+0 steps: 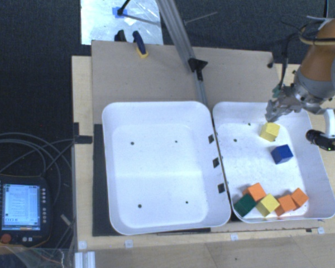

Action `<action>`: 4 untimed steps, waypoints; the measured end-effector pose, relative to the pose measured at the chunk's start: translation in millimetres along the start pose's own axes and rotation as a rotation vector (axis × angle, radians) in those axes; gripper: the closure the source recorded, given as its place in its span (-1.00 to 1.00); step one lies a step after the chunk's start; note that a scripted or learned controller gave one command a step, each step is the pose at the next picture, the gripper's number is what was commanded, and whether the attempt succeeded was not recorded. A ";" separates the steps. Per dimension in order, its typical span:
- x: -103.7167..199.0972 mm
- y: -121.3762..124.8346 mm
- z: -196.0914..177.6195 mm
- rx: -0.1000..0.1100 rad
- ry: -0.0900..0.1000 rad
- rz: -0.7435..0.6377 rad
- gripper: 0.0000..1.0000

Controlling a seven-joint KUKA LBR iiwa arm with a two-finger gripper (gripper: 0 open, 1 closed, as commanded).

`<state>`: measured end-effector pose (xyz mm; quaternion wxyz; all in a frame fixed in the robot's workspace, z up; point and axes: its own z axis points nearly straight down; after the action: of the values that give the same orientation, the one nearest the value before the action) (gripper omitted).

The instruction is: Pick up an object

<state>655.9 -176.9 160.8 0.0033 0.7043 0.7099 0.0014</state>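
- While the gripper [273, 113] hangs over the far end of the right bin [318, 166], a yellow block [269, 131] lies just beside its tip, on the side nearer the camera.
- Whether the jaws stand apart or together cannot be told from this angle; nothing shows between them.
- That block, sitting slightly skewed on the bin floor, looks the likeliest target, with a blue block [281, 153] a little farther on.
- More blocks, orange, yellow and green, cluster at the bin's near edge, well apart from the gripper.
- The left bin [156, 166] sits alongside.
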 end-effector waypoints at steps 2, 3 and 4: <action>-3.9 9.8 -115.6 -0.004 0.000 0.002 1.00; -4.1 11.2 -139.4 0.000 0.001 0.003 1.00; 42.6 -1.5 -143.3 0.004 0.003 -0.001 1.00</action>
<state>653.1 -133.9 303.9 0.0008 0.7038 0.7104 0.0013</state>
